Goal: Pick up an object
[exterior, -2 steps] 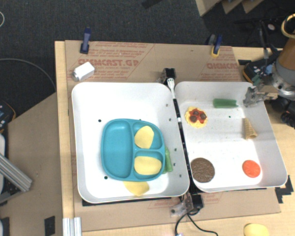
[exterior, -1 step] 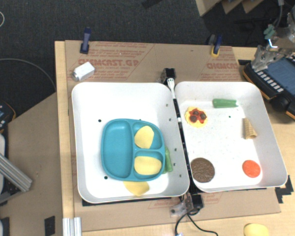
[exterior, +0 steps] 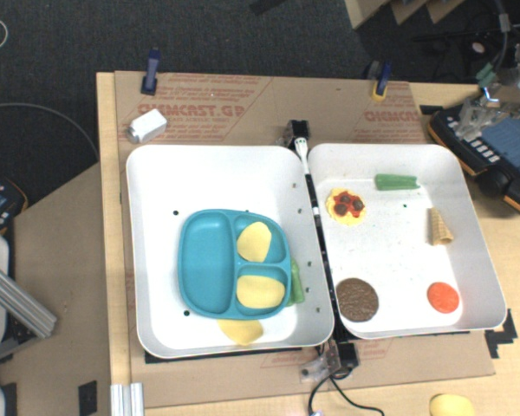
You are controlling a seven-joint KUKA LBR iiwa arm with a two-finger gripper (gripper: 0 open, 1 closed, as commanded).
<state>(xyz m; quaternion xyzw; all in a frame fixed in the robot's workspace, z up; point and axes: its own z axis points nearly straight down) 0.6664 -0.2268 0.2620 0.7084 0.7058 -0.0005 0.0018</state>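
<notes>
The left white bin [exterior: 147, 232] holds a blue divided tray [exterior: 206, 263]. One yellow piece [exterior: 254, 242] lies in the tray's upper right compartment and another [exterior: 260, 291] in its lower right. A third yellow piece [exterior: 241, 329] pokes out under the tray's front edge, and a green sliver [exterior: 295, 282] rests against its right side. In the right bin [exterior: 390, 250] lie a green bar [exterior: 395, 182], a small yellow disc with red spots [exterior: 346, 204], a tan cone [exterior: 438, 226], a brown round patty [exterior: 357, 299] and an orange disc [exterior: 443, 297], all apart from one another.
Both bins sit on a cardboard sheet [exterior: 243, 111] held by blue clamps [exterior: 150, 69] at the back. A small white block [exterior: 147, 126] lies behind the left bin. Dark equipment [exterior: 490, 141] stands at the far right, and a yellow object [exterior: 451, 405] is at the bottom right.
</notes>
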